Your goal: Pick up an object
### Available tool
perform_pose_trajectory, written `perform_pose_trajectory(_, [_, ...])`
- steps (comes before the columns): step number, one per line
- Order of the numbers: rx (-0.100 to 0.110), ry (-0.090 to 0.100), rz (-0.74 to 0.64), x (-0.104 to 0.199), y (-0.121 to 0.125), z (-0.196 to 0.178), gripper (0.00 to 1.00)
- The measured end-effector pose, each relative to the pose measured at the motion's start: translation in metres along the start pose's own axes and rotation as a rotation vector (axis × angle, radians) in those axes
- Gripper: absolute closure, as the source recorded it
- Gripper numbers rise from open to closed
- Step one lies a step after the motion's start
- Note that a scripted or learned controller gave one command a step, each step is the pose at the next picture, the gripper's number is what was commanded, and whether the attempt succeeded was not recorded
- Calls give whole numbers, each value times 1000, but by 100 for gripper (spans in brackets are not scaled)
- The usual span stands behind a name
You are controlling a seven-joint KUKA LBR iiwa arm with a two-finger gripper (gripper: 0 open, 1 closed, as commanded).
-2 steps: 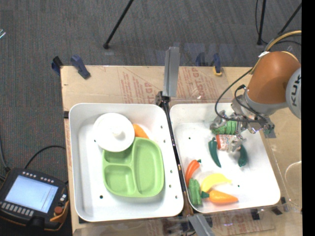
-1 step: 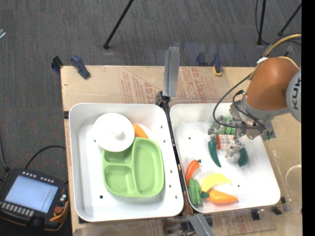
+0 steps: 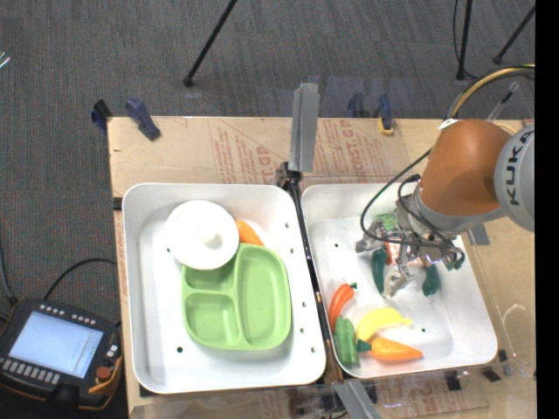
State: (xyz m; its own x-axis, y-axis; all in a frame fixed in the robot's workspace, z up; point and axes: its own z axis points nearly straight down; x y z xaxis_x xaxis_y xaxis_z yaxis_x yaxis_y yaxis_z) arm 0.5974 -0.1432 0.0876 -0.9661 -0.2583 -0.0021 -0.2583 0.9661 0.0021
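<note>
From my remote seat I see 2 white bins side by side on the bench. The arm (image 3: 476,168) comes in from the right, orange band bulging over the right bin (image 3: 476,334). The gripper (image 3: 400,273) hangs low inside that bin, toward its middle. Its fingers: I cannot tell whether they are spread or closed (too small, cluttered by cables and hardware). Nothing visibly sits between them.

Right bin contents: a dark green piece (image 3: 378,271) just left of the gripper, another dark green piece (image 3: 431,279) just right of it. Nearer the front edge, a red-orange pepper (image 3: 341,300), a green vegetable (image 3: 347,340) just below that, a yellow banana (image 3: 382,322), and an orange piece (image 3: 396,349) touching the banana's underside.

Left bin (image 3: 144,339): a green divided tray (image 3: 238,302) with 3 compartments, a round white lid (image 3: 203,233) overlapping the tray's upper left corner, and an orange item (image 3: 250,232) peeking out beside the lid.

A teach pendant (image 3: 57,347) lies on the floor at lower left.
</note>
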Motion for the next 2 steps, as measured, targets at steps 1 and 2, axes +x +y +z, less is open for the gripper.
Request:
perform_pose_trajectory(1, [0,-5,-3,-2,1,-12,100])
perform_pose_trajectory(2, [3,-4,-341,2,-24,-80,100])
